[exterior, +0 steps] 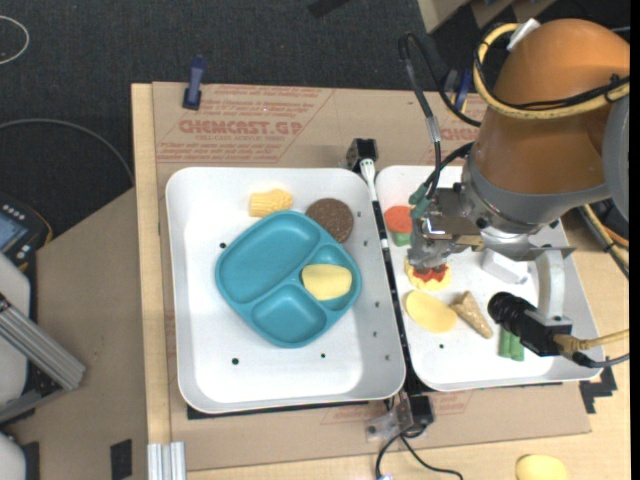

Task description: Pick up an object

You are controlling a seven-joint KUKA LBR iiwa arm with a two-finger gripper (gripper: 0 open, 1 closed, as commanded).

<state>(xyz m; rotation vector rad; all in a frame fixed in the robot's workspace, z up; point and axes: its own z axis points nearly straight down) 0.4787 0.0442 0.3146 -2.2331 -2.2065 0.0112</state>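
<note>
Looming nearest my camera, the arm's orange band [550,63] is hanging over the right bin [470,373], and under it the gripper [430,258] is reaching down among the toy food. I am seeing its tips right at a small red piece [428,276], with a yellow disc [430,312], a tan cone [473,314] and a green stick [511,347] lying near it, and an orange piece [399,218] further back. Whether anything is sitting between the tips I cannot tell, since the wrist is blocking my line of sight.

I am judging the pick as barely under way: nothing is lifted clear, so the grasp and the raise are both remaining.

Over in the left bin [200,328], a blue divided plate [270,268] is carrying a pale yellow lump [327,281], with a corn cob [269,203] and a brown cookie [330,218] beside it.

Red print on the cardboard [240,123] behind the bins is reading "CHEMCAST G P"; the smaller lines are too blurred for me.
</note>
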